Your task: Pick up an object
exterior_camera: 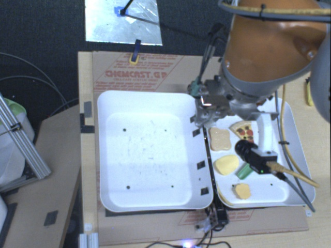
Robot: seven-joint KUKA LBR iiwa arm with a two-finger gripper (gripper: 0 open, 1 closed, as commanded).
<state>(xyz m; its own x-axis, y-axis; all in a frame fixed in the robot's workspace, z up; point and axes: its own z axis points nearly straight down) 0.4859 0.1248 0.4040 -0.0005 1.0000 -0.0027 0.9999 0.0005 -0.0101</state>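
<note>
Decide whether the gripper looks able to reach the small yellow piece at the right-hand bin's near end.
Probably yes: the small yellow piece lies apart from the larger yellow piece and the green piece, nothing covering it; the gripper is by the bin's far rim.

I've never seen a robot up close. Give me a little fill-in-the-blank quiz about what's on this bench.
1. The toy pizza slice lies in the bin on the view's ____ side.
2. The broad band on the arm is ____.
3. Just below the tan bread slice lies a lump coloured ____.
4. The other bin is coloured ____.

Missing words: right; orange; yellow; white.
</note>
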